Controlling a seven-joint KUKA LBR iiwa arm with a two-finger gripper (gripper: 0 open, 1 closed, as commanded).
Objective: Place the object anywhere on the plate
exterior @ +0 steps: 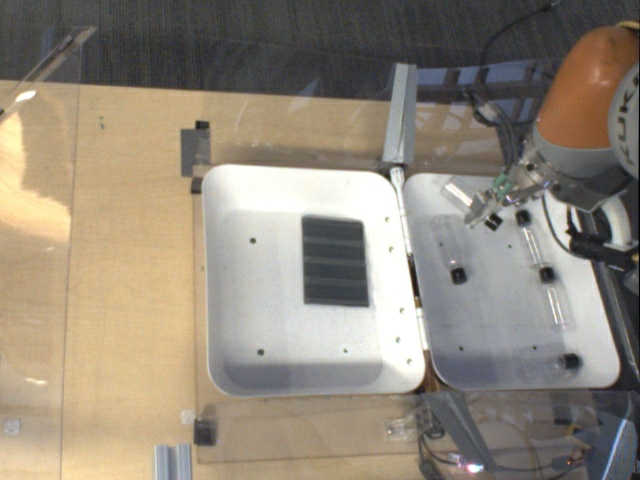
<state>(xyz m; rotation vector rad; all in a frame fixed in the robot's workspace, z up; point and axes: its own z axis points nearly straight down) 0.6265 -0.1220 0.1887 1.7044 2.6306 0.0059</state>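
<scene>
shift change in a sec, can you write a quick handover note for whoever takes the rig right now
Gripper: over the upper part of the right bin, near its back edge; its fingers are too small and cluttered to read, and nothing clearly shows between them.
Dark ridged plate: lies flat in the middle of the left bin, with nothing on it.
Object: I cannot tell which thing it is; the right bin shows small dark bits and clear fixtures.
Done: nothing placed yet.
Left: get the object, carry it to the left bin, set it on the plate.
</scene>
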